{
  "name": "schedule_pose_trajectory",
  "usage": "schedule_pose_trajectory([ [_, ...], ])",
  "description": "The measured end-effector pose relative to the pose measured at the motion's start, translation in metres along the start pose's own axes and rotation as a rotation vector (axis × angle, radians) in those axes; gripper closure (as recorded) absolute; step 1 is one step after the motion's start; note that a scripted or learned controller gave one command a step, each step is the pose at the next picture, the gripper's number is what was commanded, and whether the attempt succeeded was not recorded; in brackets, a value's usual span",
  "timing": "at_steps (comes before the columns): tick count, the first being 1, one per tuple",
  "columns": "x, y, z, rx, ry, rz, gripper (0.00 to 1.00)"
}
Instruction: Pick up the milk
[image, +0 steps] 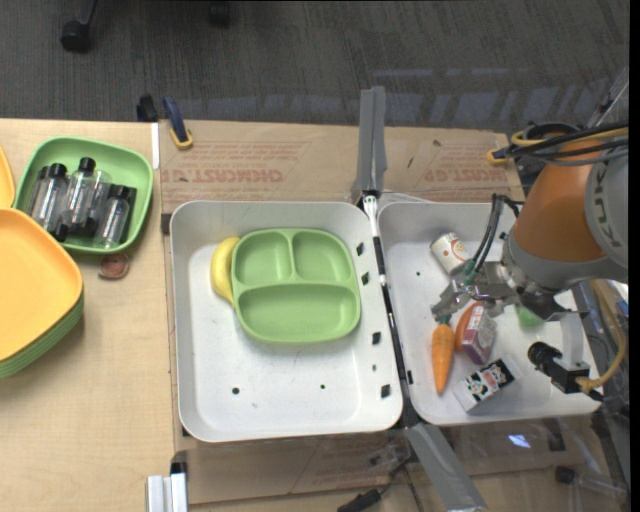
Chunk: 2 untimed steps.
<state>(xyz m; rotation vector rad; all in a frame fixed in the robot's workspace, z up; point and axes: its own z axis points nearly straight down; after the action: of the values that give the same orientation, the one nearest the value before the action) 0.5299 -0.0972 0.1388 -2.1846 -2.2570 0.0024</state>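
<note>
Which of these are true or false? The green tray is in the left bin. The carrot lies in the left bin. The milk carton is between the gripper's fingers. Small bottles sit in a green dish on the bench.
1. The green tray is in the left bin. True.
2. The carrot lies in the left bin. False: it is in the right bin.
3. The milk is between the gripper's fingers. False: it lies on the bin floor, apart from the gripper.
4. Small bottles sit in a green dish. True.

My arm on the bench: a rounded grey casing with a broad orange band above the wrist, dark lettering partly visible on the upper shell. Black and yellow cables loop beside it; the metal gripper is silver-grey.
</note>
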Motion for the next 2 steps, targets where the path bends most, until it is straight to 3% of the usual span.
schedule_pose_trajectory([
  [1,-0.017,-0.054,0.049,0.003,0.002,0.071,0.00],
  [2,0.004,-0.015,0.048,0.002,0.000,0.146,0.00],
])
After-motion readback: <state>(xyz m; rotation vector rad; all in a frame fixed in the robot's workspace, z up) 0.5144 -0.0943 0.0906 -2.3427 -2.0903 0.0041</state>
